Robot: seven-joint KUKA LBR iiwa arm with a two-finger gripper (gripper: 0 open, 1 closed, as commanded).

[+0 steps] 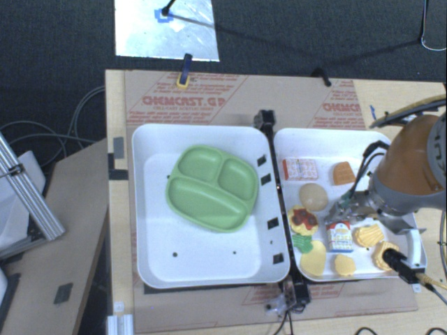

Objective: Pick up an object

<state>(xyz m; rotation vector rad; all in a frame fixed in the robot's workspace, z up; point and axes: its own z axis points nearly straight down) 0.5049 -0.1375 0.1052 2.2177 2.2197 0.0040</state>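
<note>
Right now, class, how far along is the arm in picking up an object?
Done: the arm has reached over the right bin. In hand: its hand is low among the toy food, by the small carton. Left: no object is visibly lifted; whether anything is gripped is unclear.

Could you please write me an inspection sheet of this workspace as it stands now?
Surface: bench under brown printed sheet, bearing left bin and right bin side by side.
Job's things: right bin holds toy foods: red-and-white packet, orange block, tan round piece, red-and-green piece, small carton, several yellow pieces.
Clutter: green divided plate in left bin.
Grippers: tool low over right bin, above the carton; finger state unclear.
Cables: grey cables on floor at left; black ones near bench front.
Surroundings: dark carpet, shiny sheet beyond bench, metal rail at left.
</note>
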